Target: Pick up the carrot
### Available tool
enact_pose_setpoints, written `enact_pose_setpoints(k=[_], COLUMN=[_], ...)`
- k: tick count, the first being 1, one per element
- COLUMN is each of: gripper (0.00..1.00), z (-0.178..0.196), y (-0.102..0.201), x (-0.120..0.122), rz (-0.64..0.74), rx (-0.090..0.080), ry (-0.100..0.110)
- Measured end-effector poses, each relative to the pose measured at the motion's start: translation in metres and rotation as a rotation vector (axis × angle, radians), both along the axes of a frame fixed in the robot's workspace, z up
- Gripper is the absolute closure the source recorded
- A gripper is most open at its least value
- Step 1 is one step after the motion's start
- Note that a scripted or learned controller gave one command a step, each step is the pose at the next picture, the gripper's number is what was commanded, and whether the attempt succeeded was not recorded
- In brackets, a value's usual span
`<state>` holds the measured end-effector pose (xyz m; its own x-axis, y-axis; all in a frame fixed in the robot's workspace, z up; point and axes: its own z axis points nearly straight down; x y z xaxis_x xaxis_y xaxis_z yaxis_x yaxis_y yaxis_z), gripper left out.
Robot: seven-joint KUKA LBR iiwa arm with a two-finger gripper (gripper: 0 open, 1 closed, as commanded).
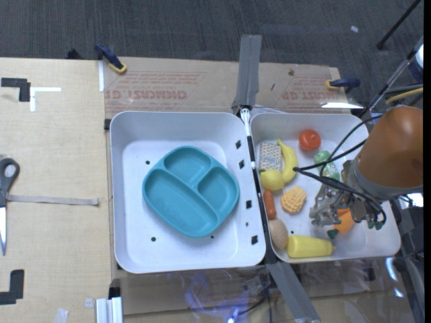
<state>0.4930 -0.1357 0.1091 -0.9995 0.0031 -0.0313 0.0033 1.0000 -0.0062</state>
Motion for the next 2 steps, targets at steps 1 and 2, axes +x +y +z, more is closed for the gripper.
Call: enact_pose_setpoints(k=[1, 2], gripper=[1.00, 0.00], z=[-0.0165, -0.0161], y=[-0.0659, -0.0653], x=[-0.0136, -0.0131], rz=[0.374, 0.375], rx=[-0.001, -0.001], ry=[0.028, 0.027])
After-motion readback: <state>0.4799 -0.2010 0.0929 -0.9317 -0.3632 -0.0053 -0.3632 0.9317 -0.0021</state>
